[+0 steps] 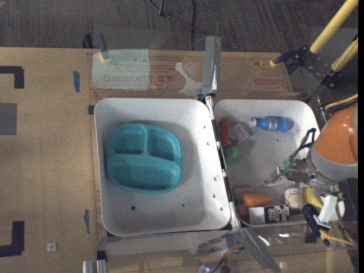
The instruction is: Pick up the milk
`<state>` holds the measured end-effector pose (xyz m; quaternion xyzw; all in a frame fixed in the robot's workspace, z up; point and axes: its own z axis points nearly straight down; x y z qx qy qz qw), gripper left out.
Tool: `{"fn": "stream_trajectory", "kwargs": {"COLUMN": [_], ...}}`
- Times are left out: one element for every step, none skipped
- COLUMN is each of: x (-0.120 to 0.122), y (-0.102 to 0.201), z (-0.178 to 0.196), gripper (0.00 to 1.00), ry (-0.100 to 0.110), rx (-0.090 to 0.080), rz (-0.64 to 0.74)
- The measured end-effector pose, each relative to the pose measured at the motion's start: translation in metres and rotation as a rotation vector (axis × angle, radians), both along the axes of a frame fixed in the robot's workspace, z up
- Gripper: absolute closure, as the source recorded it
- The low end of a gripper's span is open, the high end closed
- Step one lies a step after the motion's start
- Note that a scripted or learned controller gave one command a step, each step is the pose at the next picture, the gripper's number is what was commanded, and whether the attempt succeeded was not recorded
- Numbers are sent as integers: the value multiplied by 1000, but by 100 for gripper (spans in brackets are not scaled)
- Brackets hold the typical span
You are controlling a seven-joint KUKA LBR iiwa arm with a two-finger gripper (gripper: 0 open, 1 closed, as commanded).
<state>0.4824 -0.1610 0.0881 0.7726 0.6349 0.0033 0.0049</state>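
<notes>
Lying along the near wall of the right bin [259, 110], the milk [269, 214] rests on its side, just right of a carrot [257, 199]. Above them the gripper [274, 178] hangs over the bin floor with nothing seen between its tips; whether it is released or clenched, I cannot tell. A blue bottle [272, 123] lies by the far wall. A teal divided plate [144, 157] sits in the left bin [114, 209]

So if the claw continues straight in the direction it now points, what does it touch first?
The claw points toward the view's left and probably downward. Straight on, it would likely meet the bare floor of the right bin first, or the green item near the divider if it travels level. Depth is unclear.
</notes>
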Motion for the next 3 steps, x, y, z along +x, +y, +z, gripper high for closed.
{"fn": "stream_trajectory", "kwargs": {"x": [0,44,86], "y": [-3,-38,-40], "z": [11,153,159], "gripper": [100,100,100], "ry": [-2,10,10], "rx": [-6,3,3], "rz": [-3,-161,-123]}}
